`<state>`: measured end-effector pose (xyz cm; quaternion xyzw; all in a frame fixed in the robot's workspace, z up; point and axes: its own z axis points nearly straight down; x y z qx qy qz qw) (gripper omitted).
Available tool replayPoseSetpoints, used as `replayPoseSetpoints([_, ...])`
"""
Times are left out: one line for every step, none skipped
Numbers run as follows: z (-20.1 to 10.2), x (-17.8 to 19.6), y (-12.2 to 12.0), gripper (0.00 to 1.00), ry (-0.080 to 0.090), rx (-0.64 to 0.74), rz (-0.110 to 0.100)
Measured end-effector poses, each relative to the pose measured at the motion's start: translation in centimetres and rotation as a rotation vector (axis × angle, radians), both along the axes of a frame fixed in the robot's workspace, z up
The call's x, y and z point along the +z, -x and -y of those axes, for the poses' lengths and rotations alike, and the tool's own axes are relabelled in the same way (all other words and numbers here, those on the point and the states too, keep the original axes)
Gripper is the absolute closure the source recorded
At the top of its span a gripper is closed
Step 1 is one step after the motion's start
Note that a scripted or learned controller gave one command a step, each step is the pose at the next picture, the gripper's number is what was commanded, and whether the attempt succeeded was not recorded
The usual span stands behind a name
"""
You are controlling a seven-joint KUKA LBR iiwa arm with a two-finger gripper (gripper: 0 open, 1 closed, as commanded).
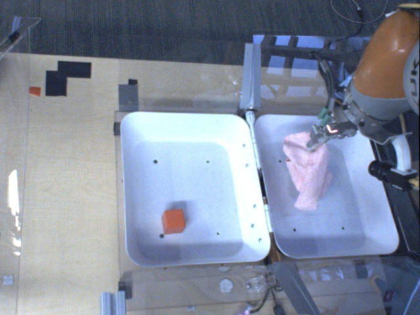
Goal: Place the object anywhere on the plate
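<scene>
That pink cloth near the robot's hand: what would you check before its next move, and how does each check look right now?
1. Pink cloth lies in the right bin: ok.
2. Hand is at the cloth's upper end: ok.
3. Cloth actually caught between the hand's fingers: cannot tell, the contact is too small to make out.
4. Cloth lifted clear of the bin floor: not ok, most of it looks draped on the floor.
5. A plate to put it on: cannot tell, I see none; the left bin holds an orange block.
</scene>
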<state>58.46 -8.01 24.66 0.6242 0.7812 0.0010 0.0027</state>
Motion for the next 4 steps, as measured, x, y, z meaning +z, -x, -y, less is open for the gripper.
replayPoseSetpoints([-0.2, -2.2, -0.2, 1.00, -0.001, 0.007, -0.002])
replayPoseSetpoints([-5.3, -2.8, -2.4, 1.00, 0.000, 0.413, 0.001])
replayPoseSetpoints([-10.1, -3.4, -3.6, 1.00, 0.003, 0.817, 0.003])
replayPoseSetpoints([-15.4, -2.6, -4.2, 1.00, 0.006, 1.217, 0.006])
